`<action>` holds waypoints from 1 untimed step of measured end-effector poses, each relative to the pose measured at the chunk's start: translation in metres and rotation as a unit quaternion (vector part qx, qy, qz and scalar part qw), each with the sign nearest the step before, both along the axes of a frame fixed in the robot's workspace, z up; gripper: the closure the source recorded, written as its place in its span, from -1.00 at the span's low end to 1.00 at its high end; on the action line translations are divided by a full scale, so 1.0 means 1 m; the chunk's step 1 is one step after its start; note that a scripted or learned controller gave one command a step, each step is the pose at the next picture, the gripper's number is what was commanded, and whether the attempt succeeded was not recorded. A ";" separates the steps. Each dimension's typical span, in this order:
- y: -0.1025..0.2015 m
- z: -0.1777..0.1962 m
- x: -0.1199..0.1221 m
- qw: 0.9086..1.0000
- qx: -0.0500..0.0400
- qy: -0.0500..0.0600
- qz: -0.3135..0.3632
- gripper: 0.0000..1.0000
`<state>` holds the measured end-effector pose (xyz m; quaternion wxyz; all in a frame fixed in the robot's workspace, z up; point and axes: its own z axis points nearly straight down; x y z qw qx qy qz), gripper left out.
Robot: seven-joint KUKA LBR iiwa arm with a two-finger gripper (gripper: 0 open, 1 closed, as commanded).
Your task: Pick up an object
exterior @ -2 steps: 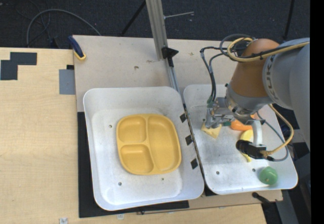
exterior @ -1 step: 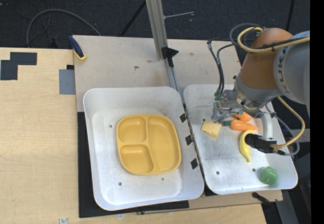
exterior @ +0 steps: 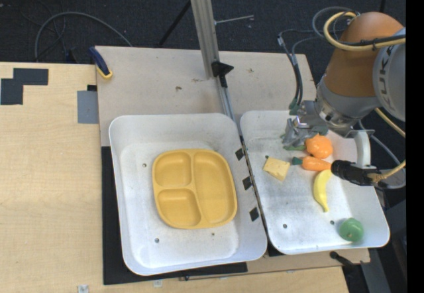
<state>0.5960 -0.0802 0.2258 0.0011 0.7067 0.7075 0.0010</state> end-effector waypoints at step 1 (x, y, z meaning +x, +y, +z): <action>-0.001 0.000 0.000 1.000 0.000 0.003 -0.001 1.00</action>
